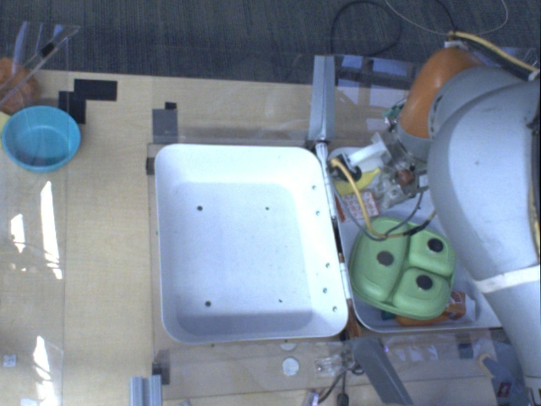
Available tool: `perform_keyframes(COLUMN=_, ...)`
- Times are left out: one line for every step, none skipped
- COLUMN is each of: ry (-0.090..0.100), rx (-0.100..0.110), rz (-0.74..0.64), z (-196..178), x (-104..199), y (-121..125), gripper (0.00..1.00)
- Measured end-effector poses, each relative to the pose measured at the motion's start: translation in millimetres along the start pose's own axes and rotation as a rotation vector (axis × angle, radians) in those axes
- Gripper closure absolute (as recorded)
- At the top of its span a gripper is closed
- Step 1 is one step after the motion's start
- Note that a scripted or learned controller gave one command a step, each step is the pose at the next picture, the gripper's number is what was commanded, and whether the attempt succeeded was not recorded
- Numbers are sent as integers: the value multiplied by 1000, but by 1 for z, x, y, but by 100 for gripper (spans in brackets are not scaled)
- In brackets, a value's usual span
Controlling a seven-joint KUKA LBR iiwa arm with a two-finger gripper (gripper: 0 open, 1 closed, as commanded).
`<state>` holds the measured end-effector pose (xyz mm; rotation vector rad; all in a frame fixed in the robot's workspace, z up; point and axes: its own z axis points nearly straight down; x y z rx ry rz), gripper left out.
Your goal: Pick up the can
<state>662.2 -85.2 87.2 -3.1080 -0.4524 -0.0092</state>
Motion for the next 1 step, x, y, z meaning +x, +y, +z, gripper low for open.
perform_keyframes(ry=-1, rx=-2, rz=51, z=-32, x=-22, y=80, gripper=100)
